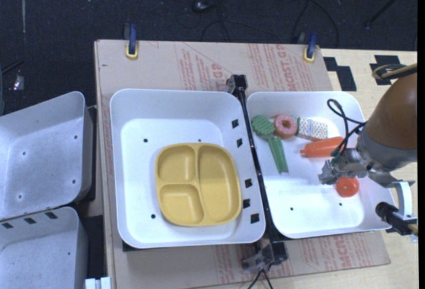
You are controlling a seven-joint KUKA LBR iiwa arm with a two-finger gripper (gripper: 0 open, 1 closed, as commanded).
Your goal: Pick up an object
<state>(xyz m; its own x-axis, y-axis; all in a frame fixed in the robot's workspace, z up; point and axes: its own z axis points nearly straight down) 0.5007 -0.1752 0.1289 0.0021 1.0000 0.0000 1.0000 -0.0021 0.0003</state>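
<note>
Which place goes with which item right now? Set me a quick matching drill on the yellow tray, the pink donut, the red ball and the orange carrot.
Things:
1. yellow tray
2. pink donut
3. red ball
4. orange carrot

Places:
A. right bin, at the tool
B. right bin, between the donut and the ball
C. left bin, middle
D. right bin, far side, beside a green piece

Pairs: 1-C, 2-D, 3-A, 4-B
</note>
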